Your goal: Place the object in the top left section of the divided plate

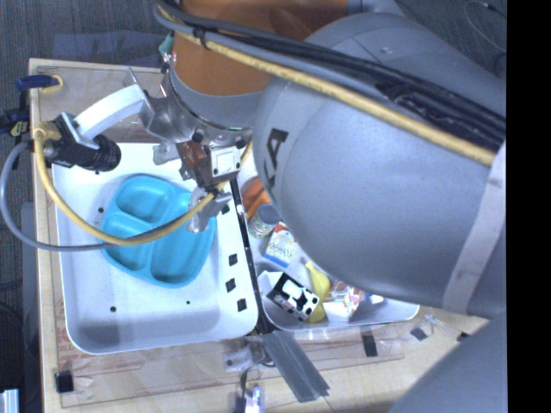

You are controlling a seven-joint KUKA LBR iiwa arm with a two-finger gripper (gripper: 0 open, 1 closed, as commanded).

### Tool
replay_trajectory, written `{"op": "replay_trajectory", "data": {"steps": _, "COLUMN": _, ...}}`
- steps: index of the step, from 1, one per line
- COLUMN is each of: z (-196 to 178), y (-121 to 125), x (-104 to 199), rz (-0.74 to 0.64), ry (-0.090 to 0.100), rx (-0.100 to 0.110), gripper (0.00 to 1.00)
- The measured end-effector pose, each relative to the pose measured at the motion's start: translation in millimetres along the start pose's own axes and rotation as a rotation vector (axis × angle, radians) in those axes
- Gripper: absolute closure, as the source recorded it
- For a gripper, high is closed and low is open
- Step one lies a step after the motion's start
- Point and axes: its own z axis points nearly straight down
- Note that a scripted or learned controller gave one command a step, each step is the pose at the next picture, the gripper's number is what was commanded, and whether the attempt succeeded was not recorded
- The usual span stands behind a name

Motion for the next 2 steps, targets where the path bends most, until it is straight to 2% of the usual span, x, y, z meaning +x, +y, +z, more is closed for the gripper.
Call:
{"op": "replay_trajectory", "data": {"steps": 1, "z": 1, "y": -1, "x": 0, "rz": -0.001, "ry": -0.001, "rx": -0.001, "gripper": 0.00}}
{"op": "replay_trajectory", "data": {"steps": 2, "z": 47, "y": -15, "x": -5, "rz": 0.068, "ry": -0.002, "rx": 0.000, "gripper": 0.00}}
